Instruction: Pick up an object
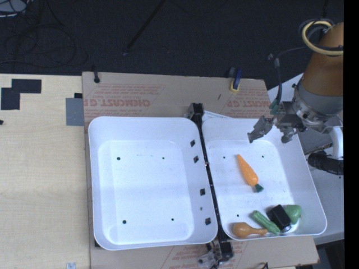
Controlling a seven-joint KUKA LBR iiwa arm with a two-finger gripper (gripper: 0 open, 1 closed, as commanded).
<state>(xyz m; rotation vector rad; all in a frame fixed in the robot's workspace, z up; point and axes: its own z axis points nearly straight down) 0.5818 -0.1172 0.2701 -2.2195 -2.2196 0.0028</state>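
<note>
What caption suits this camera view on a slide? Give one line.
KUKA arm's gripper hovers over right bin holding toy carrot and clustered toys.

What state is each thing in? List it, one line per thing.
claw: open, holding nothing, above the right bin's far edge
carrot: lying flat mid right bin, apart from the rest
black block: lying in the near right corner, touching the green items
green stick: lying flat beside the block
tan gourd: lying flat at the near wall
right bin: holds every item
left bin: level
</note>
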